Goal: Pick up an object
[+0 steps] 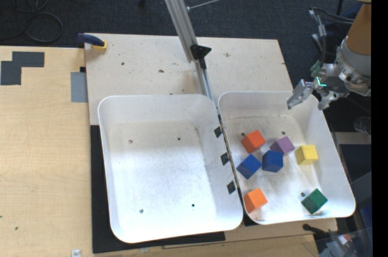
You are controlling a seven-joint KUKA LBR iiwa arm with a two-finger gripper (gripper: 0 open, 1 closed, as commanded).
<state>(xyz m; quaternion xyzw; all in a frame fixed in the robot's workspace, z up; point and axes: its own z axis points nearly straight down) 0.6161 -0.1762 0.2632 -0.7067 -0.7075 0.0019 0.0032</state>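
Sitting side by side on the pale speckled bench board (242,56) are two shallow white plastic bins. The left white bin (121,113) carries dark specks and a few small black dots across its floor. The right white bin (336,156) holds seven small cubes: an orange cube (253,140) near the middle, a purple cube (282,145) just to its right, a yellow cube (307,154) further right near the wall, two blue cubes, one (248,166) beside the other (273,161) and almost touching, a second orange cube (255,199) near the front left corner, and a dark green cube (314,200) near the front right corner. Three small black clips (225,158) sit along the seam where the two bins meet.

The two-finger metal gripper (313,94) hangs over the back right corner of the right bin, well apart from all of the cubes. Its fingers (299,95) stand spread apart, with nothing between them and touching nothing that can be made out. A small green light glows on the wrist just above them.

A slanted aluminium bar (179,7) rises from the bench behind the bins, topped with a small black-and-white checker tag; no readable writing appears anywhere.
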